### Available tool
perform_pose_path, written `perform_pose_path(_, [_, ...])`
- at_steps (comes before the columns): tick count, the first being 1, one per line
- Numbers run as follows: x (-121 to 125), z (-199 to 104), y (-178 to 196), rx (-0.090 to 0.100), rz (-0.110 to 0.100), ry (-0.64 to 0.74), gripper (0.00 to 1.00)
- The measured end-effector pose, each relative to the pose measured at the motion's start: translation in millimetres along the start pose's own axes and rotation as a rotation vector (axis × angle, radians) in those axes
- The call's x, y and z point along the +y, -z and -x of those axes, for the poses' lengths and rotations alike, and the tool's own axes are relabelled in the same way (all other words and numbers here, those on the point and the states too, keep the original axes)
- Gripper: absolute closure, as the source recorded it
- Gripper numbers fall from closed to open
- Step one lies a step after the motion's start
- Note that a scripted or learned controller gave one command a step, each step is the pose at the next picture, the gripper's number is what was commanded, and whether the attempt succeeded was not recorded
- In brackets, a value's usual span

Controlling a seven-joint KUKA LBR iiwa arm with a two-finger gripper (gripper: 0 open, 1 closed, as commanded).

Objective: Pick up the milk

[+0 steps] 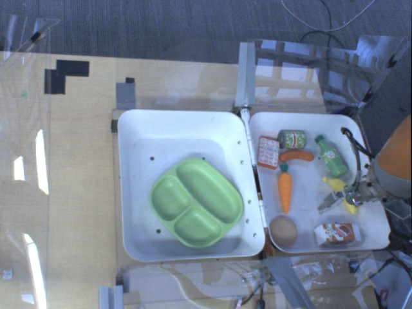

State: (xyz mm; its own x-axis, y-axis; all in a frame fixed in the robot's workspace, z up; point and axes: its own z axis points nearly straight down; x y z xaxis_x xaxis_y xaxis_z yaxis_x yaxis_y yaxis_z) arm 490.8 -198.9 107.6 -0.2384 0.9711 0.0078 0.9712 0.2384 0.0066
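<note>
The milk is a small white and brown carton lying on its side in the near right corner of the right bin. My gripper reaches in from the right and hovers low over the bin floor, just above and slightly left of the carton and apart from it. A yellow piece lies right by the gripper, partly under it. The arm's orange band shows at the right edge.
The right bin also holds a green bottle, a can, a red carton, a sausage, a carrot and a brown round item. A green divided plate lies in the left bin.
</note>
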Motion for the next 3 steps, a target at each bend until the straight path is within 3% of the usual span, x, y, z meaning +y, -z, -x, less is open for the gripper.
perform_pose_path(1, [20.7,8.9,-12.0,-0.014,0.015,0.099,0.0])
perform_pose_path(2, [83.3,26.1,33.3,-0.011,0.0,0.125,0.0])
perform_pose_path(3, [36.2,15.6,7.7,-0.009,-0.003,0.263,0.0])
